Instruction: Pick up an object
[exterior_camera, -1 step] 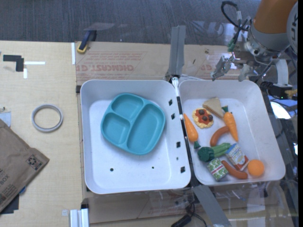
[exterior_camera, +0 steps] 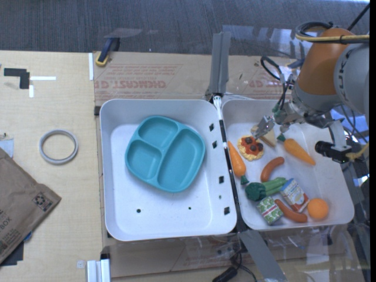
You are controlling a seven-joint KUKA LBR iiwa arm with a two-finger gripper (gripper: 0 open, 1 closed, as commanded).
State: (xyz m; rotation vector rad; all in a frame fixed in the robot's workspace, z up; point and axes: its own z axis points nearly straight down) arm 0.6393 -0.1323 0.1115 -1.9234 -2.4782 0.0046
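Pizza slice (exterior_camera: 252,147) sits just below the hand (exterior_camera: 265,124) in the right bin (exterior_camera: 343,213); whether the hand is clenched, I cannot tell. Descend straight, avoiding the carrot (exterior_camera: 298,151).

You get an evenly bright scene, lit from overhead with soft, diffuse light. The two white bins read almost blown out: the left bin (exterior_camera: 111,175) shows little shading on its floor, with just a faint grey shadow under the rim of the teal divided plate (exterior_camera: 165,153). Beyond the table's (exterior_camera: 53,98) far edge, the dark floor (exterior_camera: 176,10) catches pale glare patches at the top right corner. Clear plastic sheeting (exterior_camera: 258,46) near the right bin's far edge throws streaky reflections. Focus is fair; small items in the right bin (exterior_camera: 338,210) look slightly soft.
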